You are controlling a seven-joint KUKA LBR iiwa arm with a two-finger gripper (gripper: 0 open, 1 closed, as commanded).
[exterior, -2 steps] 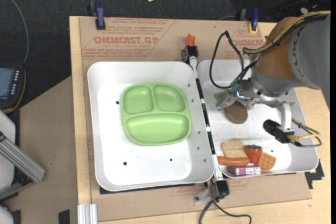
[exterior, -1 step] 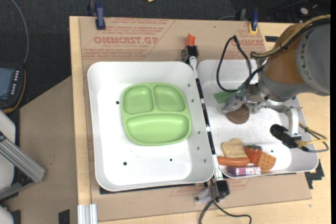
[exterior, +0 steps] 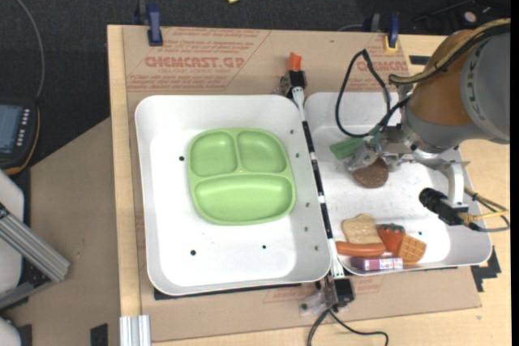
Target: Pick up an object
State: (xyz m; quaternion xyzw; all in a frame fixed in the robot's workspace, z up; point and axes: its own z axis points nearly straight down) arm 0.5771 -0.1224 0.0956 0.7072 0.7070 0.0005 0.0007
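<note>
Gripper (exterior: 375,156) sits low in the right bin (exterior: 478,251), just above a brown round thing (exterior: 372,174) and beside a green piece (exterior: 347,148); I cannot tell how it is set; more toy food lies near the front: bread (exterior: 362,228), a sausage (exterior: 358,248), a carrot (exterior: 392,237) and a waffle (exterior: 412,248); the left bin (exterior: 162,198) holds a green plate (exterior: 241,175); red letters on the bench (exterior: 195,57) read "CHEMCAST GP".

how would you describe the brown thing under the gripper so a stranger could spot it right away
Find the right-hand white bin, where the arm reaches in. Just below the gripper lies a round, dark brown piece, beside a green piece. It lies apart from the toy food cluster at the bin's near edge.
</note>
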